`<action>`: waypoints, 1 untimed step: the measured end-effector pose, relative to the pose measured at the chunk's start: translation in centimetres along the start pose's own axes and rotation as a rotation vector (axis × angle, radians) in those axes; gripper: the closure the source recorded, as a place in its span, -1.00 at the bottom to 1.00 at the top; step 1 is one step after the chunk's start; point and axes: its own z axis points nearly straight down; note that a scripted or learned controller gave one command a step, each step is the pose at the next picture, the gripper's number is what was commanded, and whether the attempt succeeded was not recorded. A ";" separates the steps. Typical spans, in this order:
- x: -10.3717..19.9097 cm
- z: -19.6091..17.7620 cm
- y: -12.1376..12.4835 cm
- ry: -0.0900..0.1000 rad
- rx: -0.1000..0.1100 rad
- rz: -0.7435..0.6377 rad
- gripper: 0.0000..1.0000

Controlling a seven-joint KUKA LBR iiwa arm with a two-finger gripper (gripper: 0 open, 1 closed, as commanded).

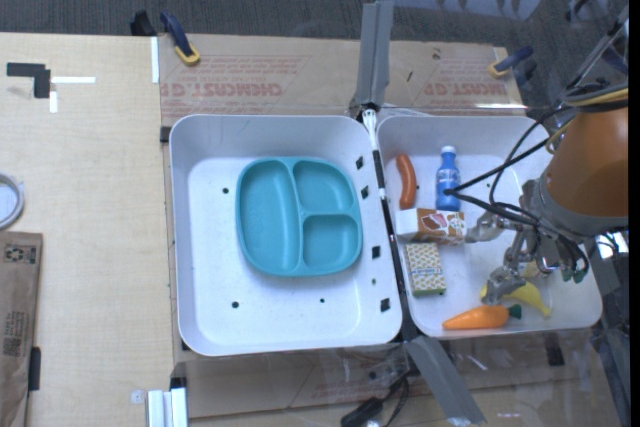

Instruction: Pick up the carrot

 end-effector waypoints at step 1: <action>0.1 2.6 -0.5 -0.027 0.008 -0.430 -1.00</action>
